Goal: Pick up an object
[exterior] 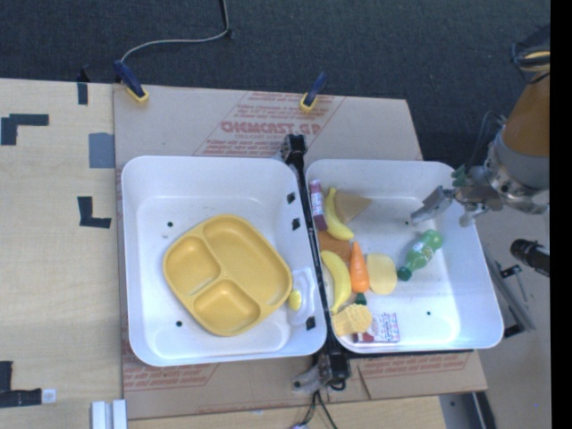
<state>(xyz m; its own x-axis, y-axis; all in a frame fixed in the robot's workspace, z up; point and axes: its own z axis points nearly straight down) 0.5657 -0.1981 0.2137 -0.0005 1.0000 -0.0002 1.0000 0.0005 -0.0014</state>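
Gripper hovering over the right bin, up near its 1 o'clock corner, fingers spread wide and holding nothing

Green bottle lying tilted just below the gripper, toward 7 o'clock from it, near but apart, likeliest thing to go for

Further toward 9 o'clock, a crowded pile against the dividing wall: two bananas and, orange carrot, pale yellow round piece, small printed packet down at 6 o'clock

Over in the left bin, a yellow divided plate sitting alone, well apart from the action

Risks from here, as a judgement: bottle round and slanted, so likely to roll or squirt out if pinched off-centre; a descent too close to the bin's right wall could catch a finger on the rim; drifting toward the pile could nudge carrot and round piece together and close on nothing
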